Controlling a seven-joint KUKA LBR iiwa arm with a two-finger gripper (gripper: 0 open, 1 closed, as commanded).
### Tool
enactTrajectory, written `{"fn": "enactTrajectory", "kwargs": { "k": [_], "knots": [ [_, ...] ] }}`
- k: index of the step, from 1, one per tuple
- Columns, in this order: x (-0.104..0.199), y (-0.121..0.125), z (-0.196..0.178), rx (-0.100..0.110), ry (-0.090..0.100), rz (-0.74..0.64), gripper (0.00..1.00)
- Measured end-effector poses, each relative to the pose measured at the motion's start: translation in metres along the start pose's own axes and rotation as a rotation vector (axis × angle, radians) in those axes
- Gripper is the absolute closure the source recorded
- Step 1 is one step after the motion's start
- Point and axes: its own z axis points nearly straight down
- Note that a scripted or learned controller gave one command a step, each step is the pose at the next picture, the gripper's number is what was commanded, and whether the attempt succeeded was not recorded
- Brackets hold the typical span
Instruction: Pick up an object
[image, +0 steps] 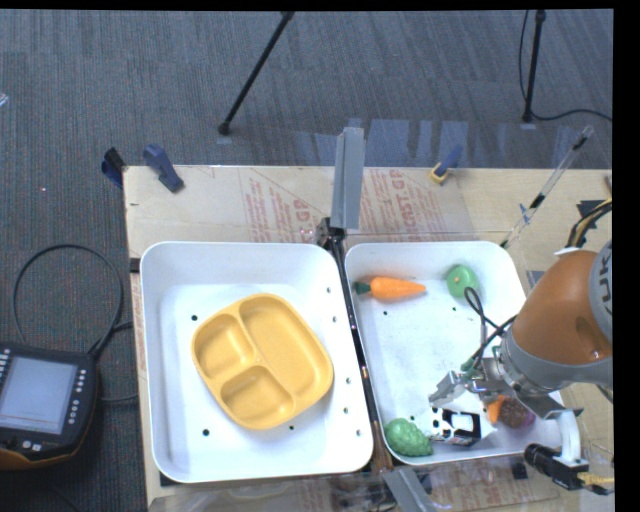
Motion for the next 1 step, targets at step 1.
{"fn": "enactTrajectory", "kwargs": {
  "k": [1],
  "knots": [
    [-0.0427,0.0076,-0.002,0.002,0.016,-0.12,0.0]
  ]
}}
